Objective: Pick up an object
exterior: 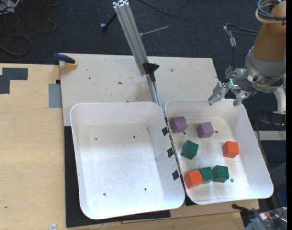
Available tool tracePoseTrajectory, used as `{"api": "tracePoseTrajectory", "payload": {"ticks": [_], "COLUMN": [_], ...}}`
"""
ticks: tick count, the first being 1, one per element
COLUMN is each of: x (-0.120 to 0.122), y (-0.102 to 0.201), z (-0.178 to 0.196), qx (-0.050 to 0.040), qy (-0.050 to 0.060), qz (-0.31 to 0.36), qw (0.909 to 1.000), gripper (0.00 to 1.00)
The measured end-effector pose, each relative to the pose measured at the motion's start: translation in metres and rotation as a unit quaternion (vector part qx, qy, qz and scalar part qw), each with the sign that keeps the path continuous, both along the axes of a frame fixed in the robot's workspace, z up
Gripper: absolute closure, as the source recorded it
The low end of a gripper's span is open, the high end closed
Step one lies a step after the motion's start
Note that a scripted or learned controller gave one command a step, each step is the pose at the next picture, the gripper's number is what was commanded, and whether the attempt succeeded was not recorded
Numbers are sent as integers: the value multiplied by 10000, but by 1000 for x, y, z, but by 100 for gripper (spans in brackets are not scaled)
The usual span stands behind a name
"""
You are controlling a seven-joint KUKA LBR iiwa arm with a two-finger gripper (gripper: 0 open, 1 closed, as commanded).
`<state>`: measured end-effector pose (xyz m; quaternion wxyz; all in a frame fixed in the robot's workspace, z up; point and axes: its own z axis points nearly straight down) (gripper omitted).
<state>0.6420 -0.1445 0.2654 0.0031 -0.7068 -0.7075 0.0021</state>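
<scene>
Because each cube is small, rigid and prob. light, a two-finger pinch across opposite flat faces should hold; the lone purple cube (pixel 205 129) has free sides. Right bin (pixel 253 143) holds seven cubes: two purple, three green, two orange; an orange (pixel 194 178) and two greens sit touching near the front. Gripper (pixel 228 94) hovers over the bin's far rim, fingers spread, nothing between them.

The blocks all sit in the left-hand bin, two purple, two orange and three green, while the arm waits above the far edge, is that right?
Not quite. The camera view shows the blocks, such as a purple block and an orange block, in the right-hand bin, not the left one. The count and colours stand, and the gripper is above that bin's far edge.
</scene>
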Motion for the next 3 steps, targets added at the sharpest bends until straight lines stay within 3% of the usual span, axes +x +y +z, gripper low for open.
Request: {"api": "tracePoseTrajectory", "payload": {"ticks": [1, 3], "x": [1, -3], "y": [0, 13], "z": [3, -92], "qx": [-7, 1], "qy": [-20, 1], "qz": [12, 5], "qw": [10000, 10000], "gripper": [0, 0]}}
